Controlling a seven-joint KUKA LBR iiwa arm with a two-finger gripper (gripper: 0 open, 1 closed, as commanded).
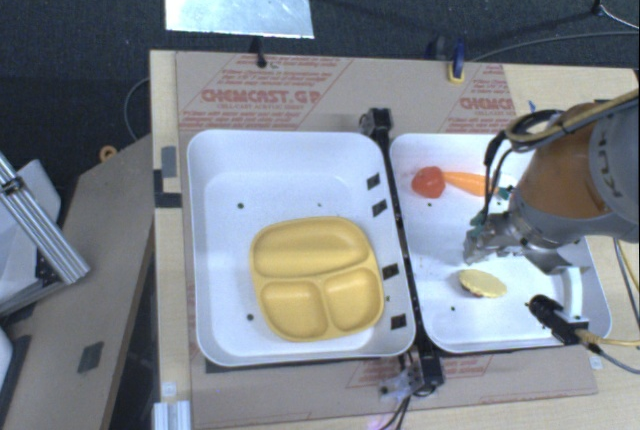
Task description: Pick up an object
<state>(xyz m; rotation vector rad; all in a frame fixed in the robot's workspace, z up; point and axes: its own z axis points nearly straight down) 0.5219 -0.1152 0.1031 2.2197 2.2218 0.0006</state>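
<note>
Two white bins share your tabletop. Your pincer hovers in the right bin, just above the yellow disc; its state I cannot tell. You're approaching: next, descend squarely onto the disc.

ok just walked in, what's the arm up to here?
The arm is reaching into the right bin, with its gripper low over the floor just above a flat yellow disc. A red ball and an orange carrot lie farther back. The left bin holds a yellow divided tray. Nothing visibly grasped.
</note>
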